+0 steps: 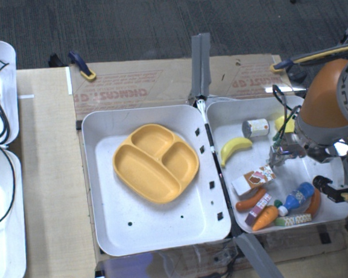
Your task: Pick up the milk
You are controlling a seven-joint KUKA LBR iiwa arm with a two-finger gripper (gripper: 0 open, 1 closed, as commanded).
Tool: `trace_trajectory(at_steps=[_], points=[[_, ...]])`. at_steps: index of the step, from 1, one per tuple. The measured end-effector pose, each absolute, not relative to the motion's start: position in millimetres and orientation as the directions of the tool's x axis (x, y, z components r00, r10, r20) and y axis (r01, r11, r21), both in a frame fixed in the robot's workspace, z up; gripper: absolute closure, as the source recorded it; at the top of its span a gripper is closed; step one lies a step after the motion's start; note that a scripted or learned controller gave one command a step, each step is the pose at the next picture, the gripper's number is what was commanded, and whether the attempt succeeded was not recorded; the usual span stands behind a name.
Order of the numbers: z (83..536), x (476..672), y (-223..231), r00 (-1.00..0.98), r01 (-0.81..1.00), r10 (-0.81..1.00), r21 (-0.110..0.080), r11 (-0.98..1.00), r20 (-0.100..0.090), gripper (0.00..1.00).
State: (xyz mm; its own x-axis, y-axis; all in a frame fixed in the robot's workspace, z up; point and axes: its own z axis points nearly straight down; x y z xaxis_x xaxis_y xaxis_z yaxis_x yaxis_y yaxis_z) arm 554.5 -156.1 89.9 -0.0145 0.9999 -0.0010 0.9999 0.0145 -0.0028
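Nearest the lens, along the front rim of the right bin (326,216), a carrot (265,217), a sausage (251,199), a blue bottle (298,197) and a marker (293,220) lie crowded together. Just behind them sits the milk (257,178), a small carton tipped on its side, touching the sausage. Above and right of it the gripper (278,155) hangs, apparently holding nothing (whether its tips are spread I cannot tell). I judge the main risk is a descent that pinches the sausage instead, or nudges the carton into the pile. Open floor lies behind the carton toward the banana (233,149); the left bin (100,190) holds a yellow plate (156,162)
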Motion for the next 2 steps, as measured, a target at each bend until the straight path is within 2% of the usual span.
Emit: trace_trajectory(at_steps=[1, 2], points=[[90.0, 525.6, -96.6, 0.015, 1.0, 1.0, -0.003, -0.015, 0.0, 0.0], [99.4, 485.4, -119.1, -0.37, 0.928, 0.928, 0.023, 0.371, -0.044, 0.0]])
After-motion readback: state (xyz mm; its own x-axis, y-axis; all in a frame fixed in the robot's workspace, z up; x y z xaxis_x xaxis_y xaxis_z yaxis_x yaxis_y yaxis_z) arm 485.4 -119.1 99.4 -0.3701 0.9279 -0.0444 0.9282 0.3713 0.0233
